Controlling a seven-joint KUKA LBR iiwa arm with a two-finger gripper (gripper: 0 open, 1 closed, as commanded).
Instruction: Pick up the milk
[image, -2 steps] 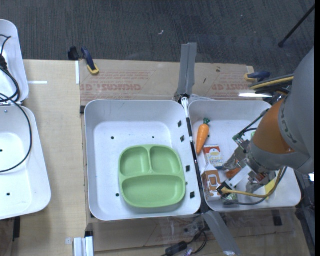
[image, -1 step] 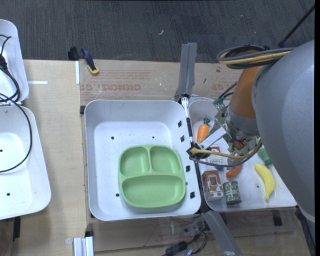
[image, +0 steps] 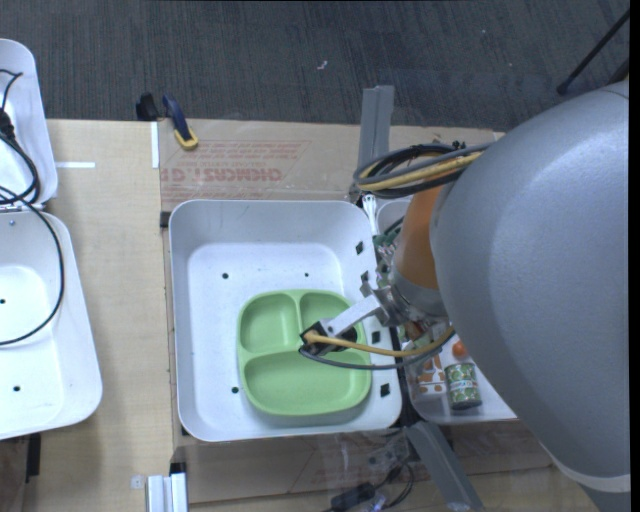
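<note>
The pincer (image: 392, 312) hangs at the right rim of the middle shallow white bin (image: 200, 300); open or closed, I cannot tell.
A white-and-orange printed pack (image: 433, 374), possibly the milk, lies in the neighbour bin (image: 430, 408) beside a small green can (image: 462, 386).

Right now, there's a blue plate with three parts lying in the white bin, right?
Not quite. The plate with three parts lying in the white bin is green, not blue. The camera view looking down on the bench shows it.
</note>
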